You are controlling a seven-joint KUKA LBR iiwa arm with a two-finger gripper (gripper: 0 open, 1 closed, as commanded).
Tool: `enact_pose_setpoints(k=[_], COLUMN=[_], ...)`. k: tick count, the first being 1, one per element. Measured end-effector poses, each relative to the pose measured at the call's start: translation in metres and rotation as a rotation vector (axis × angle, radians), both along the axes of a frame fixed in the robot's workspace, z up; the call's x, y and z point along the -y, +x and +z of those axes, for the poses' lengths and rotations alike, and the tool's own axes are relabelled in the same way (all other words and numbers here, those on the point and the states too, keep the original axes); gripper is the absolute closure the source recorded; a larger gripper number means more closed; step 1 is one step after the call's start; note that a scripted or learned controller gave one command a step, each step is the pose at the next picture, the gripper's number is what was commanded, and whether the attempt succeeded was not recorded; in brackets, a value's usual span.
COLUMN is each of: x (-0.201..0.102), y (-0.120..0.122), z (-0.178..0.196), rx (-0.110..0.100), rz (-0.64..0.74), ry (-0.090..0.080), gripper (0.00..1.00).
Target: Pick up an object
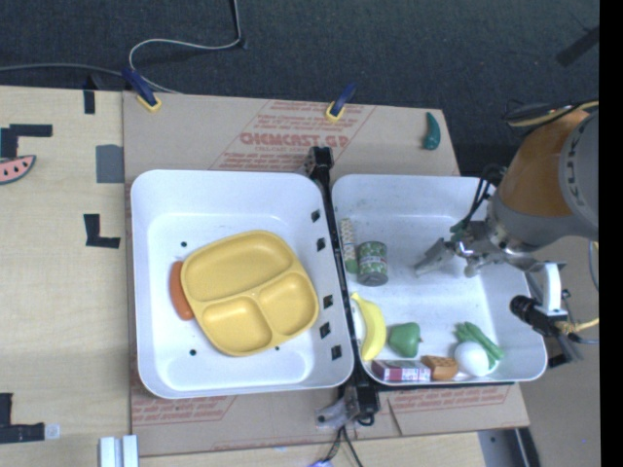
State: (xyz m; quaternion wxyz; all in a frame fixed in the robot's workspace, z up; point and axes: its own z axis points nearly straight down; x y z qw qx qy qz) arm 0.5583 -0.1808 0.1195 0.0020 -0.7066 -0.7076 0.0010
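Observation:
In the right bin (428, 195), my gripper (450, 261) hangs over the bare middle of the floor, open with nothing between its fingers. A green can (371, 262) stands to its left, near the divider. Along the bin's front lie a banana (371, 327), a green pepper (404, 338), a white round thing (471, 358) with green stalks (479, 339), a brown piece (443, 366) and a red-and-white packet (398, 371). None of them touches the gripper.
The left bin (156, 358) holds a yellow divided plate (250, 290) with an orange thing (180, 292) poking out from under its left edge. A small green item (431, 131) lies on the cardboard behind the right bin. The arm's orange band (545, 168) sits at the right.

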Motion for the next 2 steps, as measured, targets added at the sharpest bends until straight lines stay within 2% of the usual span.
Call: enact_pose_setpoints(k=[1,2], x=[-0.032,-0.081], y=[-0.031,-0.043], z=[-0.033,-0.033], rx=[0.008,0.011], rz=[-0.001,-0.001], ry=[-0.003,-0.005], gripper=[0.0,0.0])
